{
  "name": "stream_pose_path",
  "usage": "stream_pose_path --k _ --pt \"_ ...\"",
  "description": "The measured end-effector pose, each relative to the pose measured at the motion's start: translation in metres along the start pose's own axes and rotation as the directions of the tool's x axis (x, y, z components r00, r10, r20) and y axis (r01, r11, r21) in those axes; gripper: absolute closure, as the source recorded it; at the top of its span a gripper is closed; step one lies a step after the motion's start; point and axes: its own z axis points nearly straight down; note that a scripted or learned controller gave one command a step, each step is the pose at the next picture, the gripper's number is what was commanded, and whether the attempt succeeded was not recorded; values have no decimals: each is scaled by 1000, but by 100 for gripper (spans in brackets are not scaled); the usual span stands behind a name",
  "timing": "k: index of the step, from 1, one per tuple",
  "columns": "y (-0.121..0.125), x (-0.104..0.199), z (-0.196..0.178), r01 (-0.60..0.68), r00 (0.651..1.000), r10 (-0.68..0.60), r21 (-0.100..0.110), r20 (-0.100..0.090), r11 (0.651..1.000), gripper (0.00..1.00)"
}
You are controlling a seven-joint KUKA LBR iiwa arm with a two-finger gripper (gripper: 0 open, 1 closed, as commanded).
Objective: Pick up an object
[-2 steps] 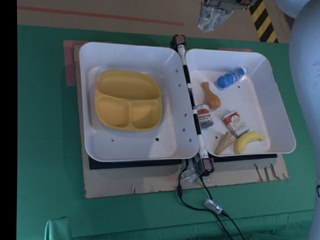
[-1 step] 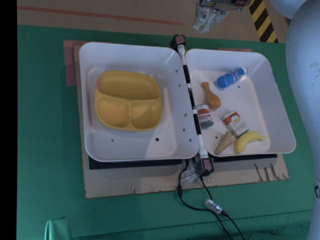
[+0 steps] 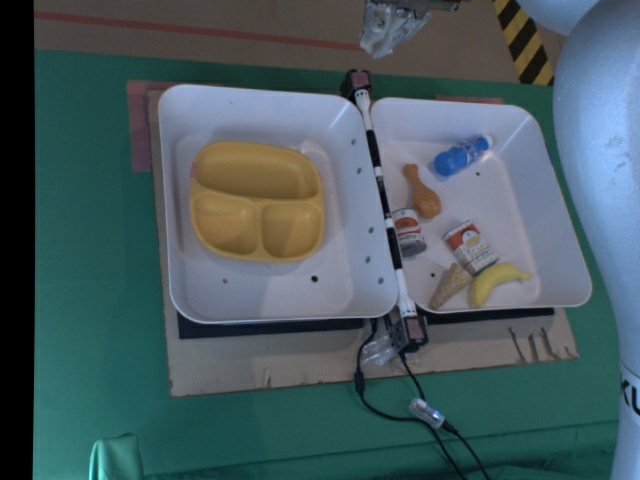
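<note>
The right bin (image 3: 540, 183) holds a blue bottle (image 3: 460, 155), a brown drumstick (image 3: 423, 192), two small cans (image 3: 408, 233) (image 3: 469, 245), a waffle cone (image 3: 449, 285) and a yellow banana (image 3: 495, 282). My gripper (image 3: 388, 30) hangs high above the bench at the top of the camera view, beyond the far end of the divider between the bins. Its pale fingers point down with nothing between them. It is well away from every object.
The left bin (image 3: 180, 128) holds a yellow divided plate (image 3: 257, 200). A black-and-white bar (image 3: 383, 203) runs between the bins. Cables (image 3: 400, 388) trail off the cardboard at the front. My grey arm (image 3: 600, 118) fills the right side.
</note>
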Motion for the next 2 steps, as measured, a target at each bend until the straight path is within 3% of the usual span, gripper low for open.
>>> stream_pose_path --k 2 --pt "0 102 -39 1 1000 -1 -1 -4 1000 100"
